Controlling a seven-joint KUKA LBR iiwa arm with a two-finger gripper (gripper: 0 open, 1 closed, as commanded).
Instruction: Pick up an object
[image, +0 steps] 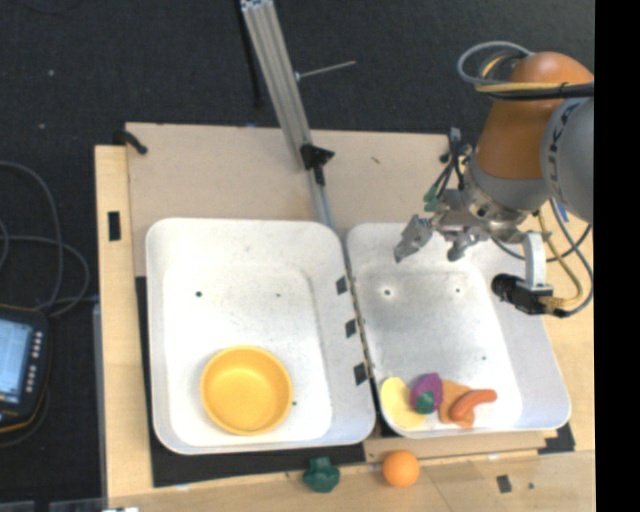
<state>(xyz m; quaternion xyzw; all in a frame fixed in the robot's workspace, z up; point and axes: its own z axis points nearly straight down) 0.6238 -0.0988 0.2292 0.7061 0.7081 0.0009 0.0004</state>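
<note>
Claw (436, 243): mine, fingers spread wide with nothing between them, poised over the far end of the right bin (520, 330). Objects: purple piece (427, 386), orange carrot-like piece (468, 402), yellow piece (394, 398), clustered at that bin's near edge, well apart from my claw.

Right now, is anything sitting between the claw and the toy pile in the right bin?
Nothing visible. The claw, open, hangs over the right bin's far end; bare floor runs to the toy pile at its near edge.

metal pole (285, 95) leaning over bench | handheld screen unit (18, 370) at left | black cables (40, 260) beside it
</note>
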